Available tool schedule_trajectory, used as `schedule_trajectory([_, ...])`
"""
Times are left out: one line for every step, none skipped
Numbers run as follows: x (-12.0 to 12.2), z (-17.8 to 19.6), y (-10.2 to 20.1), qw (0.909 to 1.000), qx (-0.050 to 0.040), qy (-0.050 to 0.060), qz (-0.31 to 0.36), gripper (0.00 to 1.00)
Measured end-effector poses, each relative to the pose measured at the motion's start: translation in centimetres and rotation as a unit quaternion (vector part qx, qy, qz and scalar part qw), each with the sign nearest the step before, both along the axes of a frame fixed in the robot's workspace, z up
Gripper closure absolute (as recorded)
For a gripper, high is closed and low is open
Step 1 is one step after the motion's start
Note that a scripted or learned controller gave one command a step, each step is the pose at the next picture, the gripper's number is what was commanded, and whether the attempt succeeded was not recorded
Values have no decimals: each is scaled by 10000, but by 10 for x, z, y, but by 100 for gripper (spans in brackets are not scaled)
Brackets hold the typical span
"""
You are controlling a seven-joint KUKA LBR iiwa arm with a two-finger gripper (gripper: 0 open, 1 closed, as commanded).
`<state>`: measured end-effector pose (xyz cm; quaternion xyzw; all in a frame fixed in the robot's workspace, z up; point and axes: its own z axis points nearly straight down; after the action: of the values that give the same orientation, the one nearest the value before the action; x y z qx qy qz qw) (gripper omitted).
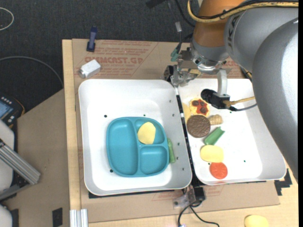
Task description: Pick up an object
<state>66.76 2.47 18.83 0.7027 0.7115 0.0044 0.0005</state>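
Objects: toy foods clustered along right bin's (265,141) left edge, brown disc (198,126) nearest that rim | jaws (179,77) at the bins' shared rim, far end, state unclear | bench (128,56) lettering partly readable "CAST" | left bin (94,126): blue tray (124,148) with yellow piece (147,133), open margins around.

Red "…MCAST" print on cardboard (118,59)

You see arm (265,46): broad smooth grey casing, rounded orange band (218,8) above wrist, black and yellow cables looped over it, pale metal gripper (182,77) hardware below.
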Motion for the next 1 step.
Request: schedule_trajectory([-1, 6, 78, 10000, -7, 17, -19, 100])
